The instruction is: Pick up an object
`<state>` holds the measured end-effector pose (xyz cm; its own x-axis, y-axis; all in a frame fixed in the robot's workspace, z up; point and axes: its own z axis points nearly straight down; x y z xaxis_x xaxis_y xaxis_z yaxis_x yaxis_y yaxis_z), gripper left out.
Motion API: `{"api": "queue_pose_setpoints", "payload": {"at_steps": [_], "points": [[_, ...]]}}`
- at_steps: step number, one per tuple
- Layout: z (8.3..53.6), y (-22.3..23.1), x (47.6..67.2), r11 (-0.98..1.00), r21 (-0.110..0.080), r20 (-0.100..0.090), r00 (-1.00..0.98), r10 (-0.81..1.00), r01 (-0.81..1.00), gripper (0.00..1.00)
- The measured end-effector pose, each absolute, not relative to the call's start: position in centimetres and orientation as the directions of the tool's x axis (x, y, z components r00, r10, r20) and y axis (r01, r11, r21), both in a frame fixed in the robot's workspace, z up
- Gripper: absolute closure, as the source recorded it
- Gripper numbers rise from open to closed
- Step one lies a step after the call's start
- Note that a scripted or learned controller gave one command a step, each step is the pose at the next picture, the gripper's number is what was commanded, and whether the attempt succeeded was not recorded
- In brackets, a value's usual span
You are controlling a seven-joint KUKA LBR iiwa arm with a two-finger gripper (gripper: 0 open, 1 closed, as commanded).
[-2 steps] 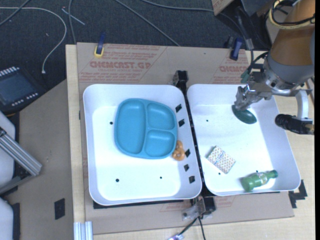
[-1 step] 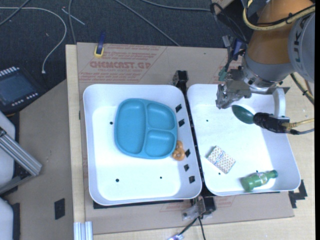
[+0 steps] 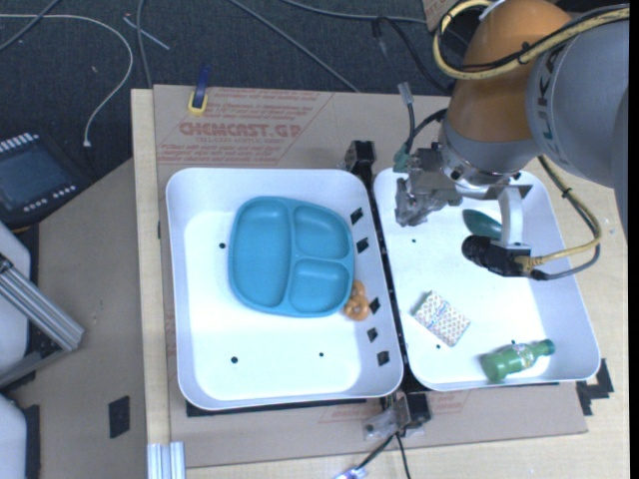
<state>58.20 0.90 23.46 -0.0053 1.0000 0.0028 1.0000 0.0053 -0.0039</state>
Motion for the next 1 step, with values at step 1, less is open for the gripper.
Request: {"api": "queue_pose_setpoints", "payload": {"at_steps": [1], "points": [[22.0,6.3,57.64,0.006,-0.005,0.003,-0.006,1.0,1.0,1.0]]}}
